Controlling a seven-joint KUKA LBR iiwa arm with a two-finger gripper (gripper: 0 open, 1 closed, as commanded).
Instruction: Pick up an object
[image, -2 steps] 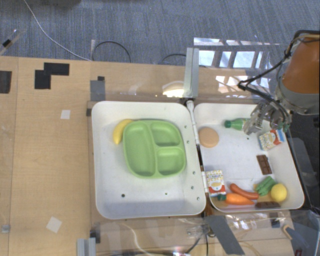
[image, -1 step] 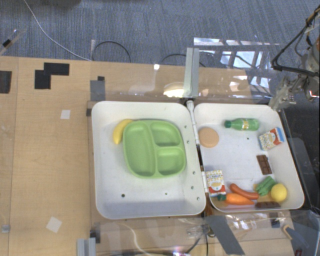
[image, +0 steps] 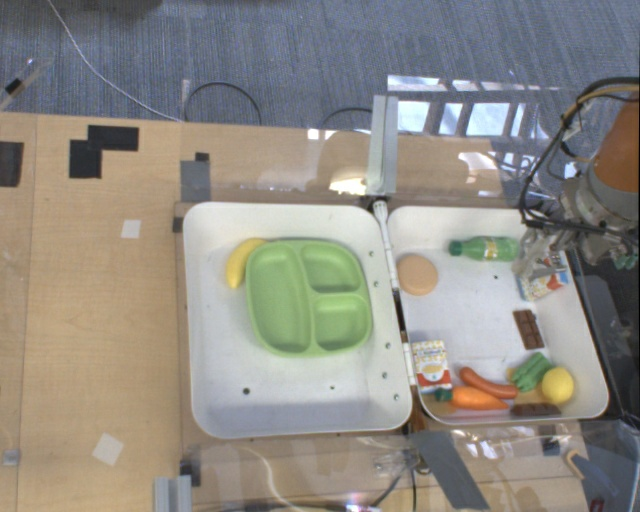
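Carton: a small white one with red and blue print, lying in the right bin near its far right wall. I judge it the likeliest target, since the gripper hangs right at its upper left edge. Whether the gripper is open or closed I cannot tell; nothing is visibly held.

Risks from here:
- The bottle lies just beside the gripper on the left. A descent slightly off line could land on its end, roll it away, or catch both things at once.
- The carton sits near the bin wall, so there is little room on that side and a grasp could push it against the wall instead of closing on it.
- If the carton lies flat, it may offer a low edge that slips out.

Orientation: the carton's long axis seems to run roughly left to right across the view, tilted a little; the gripper hides part of it, so which end is the top is unclear. The bottle lies on its side, long axis left to right, cap apparently toward the left.
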